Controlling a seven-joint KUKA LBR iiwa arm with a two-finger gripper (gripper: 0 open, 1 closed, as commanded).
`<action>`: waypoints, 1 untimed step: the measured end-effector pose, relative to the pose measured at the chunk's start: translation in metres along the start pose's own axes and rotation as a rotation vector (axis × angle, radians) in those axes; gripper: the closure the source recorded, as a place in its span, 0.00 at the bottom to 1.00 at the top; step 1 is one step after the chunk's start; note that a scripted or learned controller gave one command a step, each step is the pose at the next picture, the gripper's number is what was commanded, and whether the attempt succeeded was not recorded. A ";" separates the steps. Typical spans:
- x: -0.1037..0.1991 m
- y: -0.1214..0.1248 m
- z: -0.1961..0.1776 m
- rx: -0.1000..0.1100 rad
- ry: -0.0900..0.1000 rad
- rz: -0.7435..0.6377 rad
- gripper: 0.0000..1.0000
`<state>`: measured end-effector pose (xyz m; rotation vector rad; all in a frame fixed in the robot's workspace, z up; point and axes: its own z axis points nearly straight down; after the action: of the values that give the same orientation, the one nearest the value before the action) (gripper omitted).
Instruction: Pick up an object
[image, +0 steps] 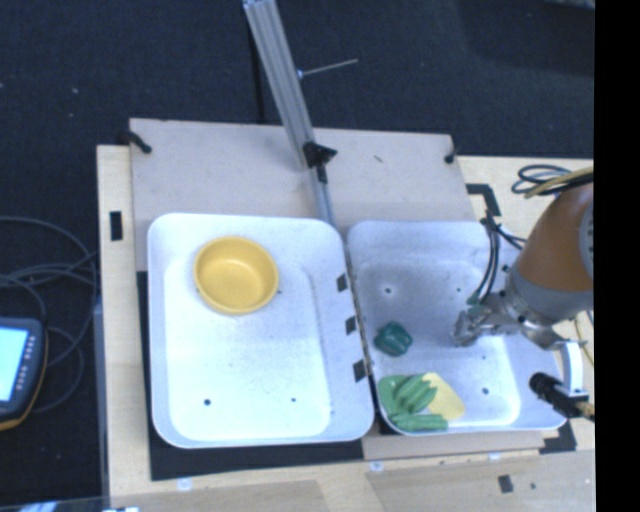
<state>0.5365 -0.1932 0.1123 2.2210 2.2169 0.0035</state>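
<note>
The gripper (478, 325) hung low over the right bin (420, 245), near its right wall; whether its fingers were spread or pressed together could not be told, and nothing was visibly held. The likeliest targets lay to its left: a small dark green object (392, 339) near the bin's middle and a green-and-yellow toy (420, 396) against the near wall. A yellow bowl (236, 275) sat apart in the left bin (250, 400), seemingly out of play.
</note>
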 end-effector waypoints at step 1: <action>-0.003 0.004 -0.043 0.000 0.000 -0.002 1.00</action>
<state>0.5403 -0.1962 0.1553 2.2188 2.2183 0.0036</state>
